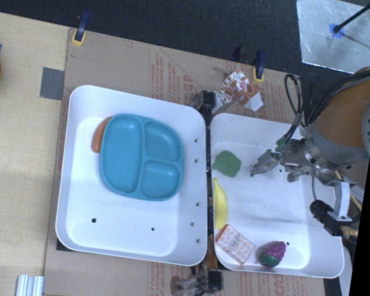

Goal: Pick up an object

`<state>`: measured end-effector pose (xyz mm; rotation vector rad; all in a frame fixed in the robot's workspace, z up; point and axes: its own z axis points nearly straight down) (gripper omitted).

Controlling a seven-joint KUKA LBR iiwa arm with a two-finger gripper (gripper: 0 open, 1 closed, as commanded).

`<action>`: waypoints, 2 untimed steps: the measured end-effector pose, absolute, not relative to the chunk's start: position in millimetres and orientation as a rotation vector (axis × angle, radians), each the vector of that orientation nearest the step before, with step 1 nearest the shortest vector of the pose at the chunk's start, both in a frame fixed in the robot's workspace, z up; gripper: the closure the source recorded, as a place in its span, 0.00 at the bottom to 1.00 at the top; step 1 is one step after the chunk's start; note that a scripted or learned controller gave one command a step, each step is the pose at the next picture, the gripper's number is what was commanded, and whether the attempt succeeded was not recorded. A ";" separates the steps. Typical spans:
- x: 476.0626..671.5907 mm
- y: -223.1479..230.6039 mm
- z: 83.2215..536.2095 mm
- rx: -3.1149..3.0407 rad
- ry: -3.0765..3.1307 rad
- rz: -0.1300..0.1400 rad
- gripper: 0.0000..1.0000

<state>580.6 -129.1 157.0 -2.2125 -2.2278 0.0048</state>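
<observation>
Two fingers of the gripper (260, 167) sit slightly apart (nothing between them), just right of the green object (226, 162) in the right bin (299, 218), arm (341, 127) leaning in low.

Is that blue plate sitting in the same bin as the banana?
No, the blue plate lies in the left bin, while the banana lies in the right bin.

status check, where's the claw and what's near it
Claw over right bin, nothing seen between fingers. Green item just to its left, apart. Banana, small box, strawberry lie nearer the bin's front.
</observation>
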 end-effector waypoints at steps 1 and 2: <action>580.6 -130.5 167.3 -2.211 -2.228 0.007 1.00; 580.6 -130.5 167.2 -2.211 -2.229 0.008 0.00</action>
